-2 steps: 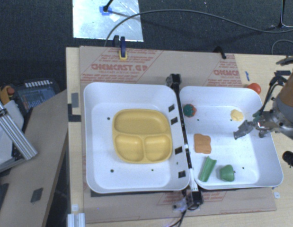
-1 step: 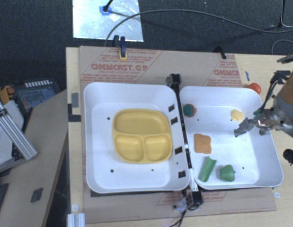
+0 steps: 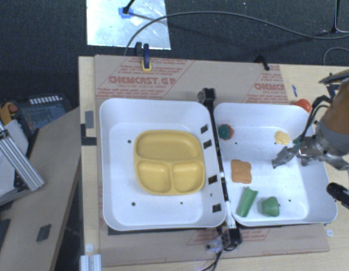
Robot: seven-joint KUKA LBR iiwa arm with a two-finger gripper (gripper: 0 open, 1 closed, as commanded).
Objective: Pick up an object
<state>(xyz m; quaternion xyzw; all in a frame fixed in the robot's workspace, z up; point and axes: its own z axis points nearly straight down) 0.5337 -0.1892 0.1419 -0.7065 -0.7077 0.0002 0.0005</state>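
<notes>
**Grey gripper above the right bin, five small objects below**

Grey metal gripper [image 3: 284, 156] hangs over the right white bin's [image 3: 318, 210] upper right area, beside a small pale yellow piece [image 3: 282, 136]; whether its fingers are apart or together cannot be told. Five loose objects lie in that bin: the yellow piece, one orange flat block [image 3: 241, 171], one round teal-and-red item [image 3: 225, 131], one long green vegetable-shaped piece [image 3: 246, 201] (long axis tilted, upper end toward the right) and one stubby green object [image 3: 270, 206] just beside it. One yellow three-compartment tray [image 3: 168, 161] sits in the left white bin [image 3: 115, 151].
</notes>
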